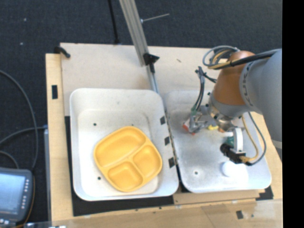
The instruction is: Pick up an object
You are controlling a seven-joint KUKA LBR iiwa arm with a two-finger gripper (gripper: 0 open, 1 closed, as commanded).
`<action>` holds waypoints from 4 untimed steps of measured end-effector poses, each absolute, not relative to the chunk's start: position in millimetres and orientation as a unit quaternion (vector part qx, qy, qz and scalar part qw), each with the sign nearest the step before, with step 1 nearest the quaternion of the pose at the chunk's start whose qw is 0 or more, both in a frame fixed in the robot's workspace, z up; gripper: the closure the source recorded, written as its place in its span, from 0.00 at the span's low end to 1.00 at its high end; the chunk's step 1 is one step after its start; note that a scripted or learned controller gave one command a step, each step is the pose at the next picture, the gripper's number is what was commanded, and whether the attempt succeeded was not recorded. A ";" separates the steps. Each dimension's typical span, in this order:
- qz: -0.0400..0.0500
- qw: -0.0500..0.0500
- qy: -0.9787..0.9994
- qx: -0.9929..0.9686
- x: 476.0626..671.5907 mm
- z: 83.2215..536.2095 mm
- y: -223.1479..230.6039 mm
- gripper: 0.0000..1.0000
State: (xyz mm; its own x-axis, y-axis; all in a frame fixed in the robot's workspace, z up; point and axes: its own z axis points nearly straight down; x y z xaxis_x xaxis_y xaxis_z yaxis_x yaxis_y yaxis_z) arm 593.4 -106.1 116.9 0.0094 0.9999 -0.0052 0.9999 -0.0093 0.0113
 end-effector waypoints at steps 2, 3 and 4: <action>0.002 0.003 0.708 0.706 598.2 227.9 -115.4 1.00; 0.002 0.001 0.710 0.704 605.0 240.8 -59.7 1.00; 0.001 0.000 0.710 0.704 609.6 234.9 0.3 1.00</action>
State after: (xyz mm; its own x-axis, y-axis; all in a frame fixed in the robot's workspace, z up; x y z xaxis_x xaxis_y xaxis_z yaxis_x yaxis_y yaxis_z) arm 609.6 0.3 234.9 -0.0074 1.0000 0.0016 1.0000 0.0074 0.0004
